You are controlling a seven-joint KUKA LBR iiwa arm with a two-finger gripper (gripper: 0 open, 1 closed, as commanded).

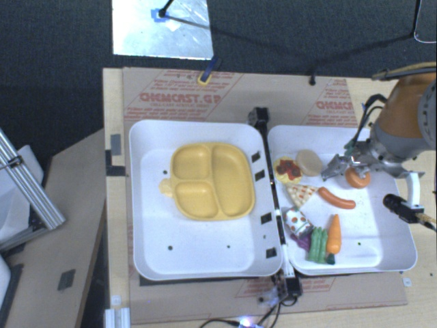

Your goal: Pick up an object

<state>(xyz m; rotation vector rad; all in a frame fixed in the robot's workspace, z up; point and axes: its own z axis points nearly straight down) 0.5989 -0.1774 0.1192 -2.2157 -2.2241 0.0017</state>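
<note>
Arm: it comes in from the right, and the orange band (408, 108) stands above the right bin (382, 251).
Gripper: the gripper (343, 167) is low over the far part of the right bin, pointing left. The metal fingers (334, 167) seem a little apart, but how wide I cannot tell, and nothing is visible between them.
Nearest object: a round orange piece (358, 178), perhaps a toy tomato, lies just beside the fingers, on their right side and partly under the wrist. I judge it the likely target, not yet grasped.
Other toy food: a tan round piece (309, 161) and a red-yellow piece (288, 169) to the left of the gripper; a sausage (336, 197) and a pizza slice (300, 195) nearer; a carrot (334, 233), green pods (317, 244) and a purple piece (299, 224) at the near side.
Left bin: the left bin (150, 251) holds a yellow divided plate (207, 181), well apart from the arm.
Why so placed: the objects are loose and spread, so each could be taken alone.
Risk: the fingers may close beside the round piece and push it away.
</note>
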